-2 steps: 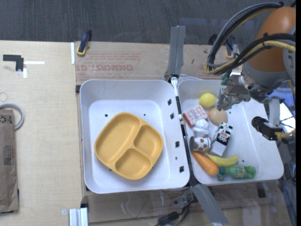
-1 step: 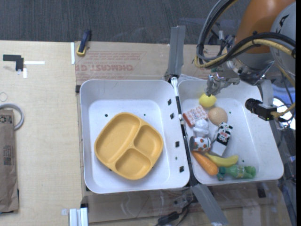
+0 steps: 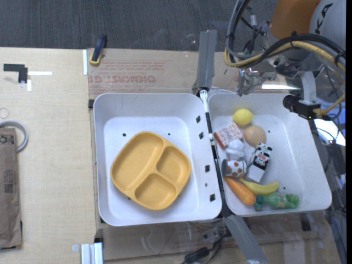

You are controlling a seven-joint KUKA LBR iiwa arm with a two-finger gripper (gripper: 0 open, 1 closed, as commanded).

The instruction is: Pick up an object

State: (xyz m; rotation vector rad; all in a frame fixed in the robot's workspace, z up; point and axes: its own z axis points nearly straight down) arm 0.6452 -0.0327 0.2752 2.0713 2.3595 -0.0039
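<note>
The right bin point(image 3: 308, 164) holds a pile of small things. A yellow lemon point(image 3: 242, 116) lies at the back beside a tan round object point(image 3: 254, 135) and a red and white packet point(image 3: 228, 133). Below them sit a white crumpled piece point(image 3: 235, 147), a small printed cup point(image 3: 235, 168) and a black and white cow figure point(image 3: 262, 158). An orange carrot point(image 3: 240, 190), a banana point(image 3: 262, 187) and a green bottle point(image 3: 278, 201) line the front. My gripper point(image 3: 243, 87) hangs over the bin's back rim, above and behind the lemon, apart from every object.
The left bin point(image 3: 110, 120) carries a yellow divided plate point(image 3: 151, 170). A grey divider post point(image 3: 207, 59) rises between the bins at the back. Cables and the arm's body point(image 3: 302, 15) crowd the top right. A brown paper bag point(image 3: 8, 186) lies at the far left.
</note>
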